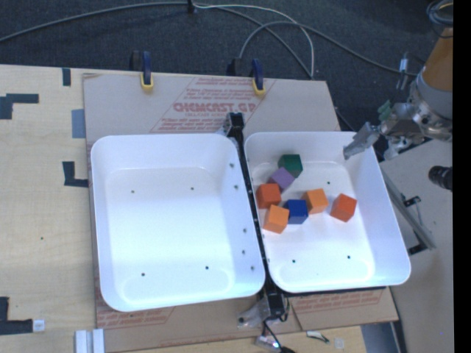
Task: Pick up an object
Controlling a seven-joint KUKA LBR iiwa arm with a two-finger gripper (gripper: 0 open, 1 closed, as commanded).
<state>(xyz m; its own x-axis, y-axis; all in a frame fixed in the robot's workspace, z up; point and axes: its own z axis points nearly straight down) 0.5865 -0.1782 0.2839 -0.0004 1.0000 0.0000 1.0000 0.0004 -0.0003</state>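
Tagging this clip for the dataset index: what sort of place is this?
Likely a robotics lab pick-and-place bench. Two white bins sit side by side on a cardboard sheet held by clamps, small coloured blocks lie in the right bin, and loose cables trail over the dark floor.

The arm (441, 65) is showing an orange band above a pale grey wrist, and the gripper (368, 142) below it is wearing dark metal housing with a small green fitting, a thin cable, and 1 grey finger (358, 143).
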